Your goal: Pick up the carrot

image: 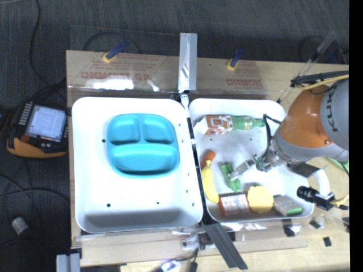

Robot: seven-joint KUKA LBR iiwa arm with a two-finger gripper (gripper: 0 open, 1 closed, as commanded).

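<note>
Well, carrot [209, 156] hugs bin's left wall [194, 152]; gripper [245, 166] (grip state unclear) beside.

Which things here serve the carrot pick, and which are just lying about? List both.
For the job: carrot at the right bin's left edge; gripper low over the bin's middle.

Lying about: banana, green bottle, yellow block, small jar, blue divided plate in the left bin.

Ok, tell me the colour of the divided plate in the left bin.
Light blue divided plate, camera view.
</note>
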